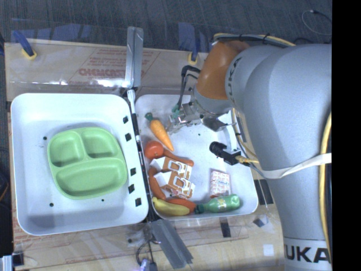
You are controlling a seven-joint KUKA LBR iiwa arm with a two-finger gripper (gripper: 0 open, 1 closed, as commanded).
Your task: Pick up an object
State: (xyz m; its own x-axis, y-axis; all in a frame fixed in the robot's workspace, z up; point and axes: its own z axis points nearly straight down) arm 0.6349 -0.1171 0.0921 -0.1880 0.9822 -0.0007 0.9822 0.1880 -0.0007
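Claw (179,117) sits low in the right bin (243,192), near its upper left corner, under the orange wrist band (213,75). We can't tell whether it is apart or together; it's small and cluttered there, and nothing is visibly held.

For the step in hand, we judge the carrot (160,135) the likeliest target. It lies just below-left of the claw, very near or maybe touching, and it lies slanted with its green end toward the bin's upper left. To do it well we'd line the grip across the carrot's narrow width, not along it, come down at its thick middle, and keep clear of the bin wall on that side.

Further out: a tomato (153,150) sits just below the carrot, then a cluster of orange-and-white packets (176,175). A banana (170,208) and a green bottle (220,204) lie along the bottom edge, well apart from the claw. A small wrapped pack (219,181) is right of centre. All those items crowd together, which could spoil a grasp there.

The left bin (28,162) holds a green divided plate (86,162).
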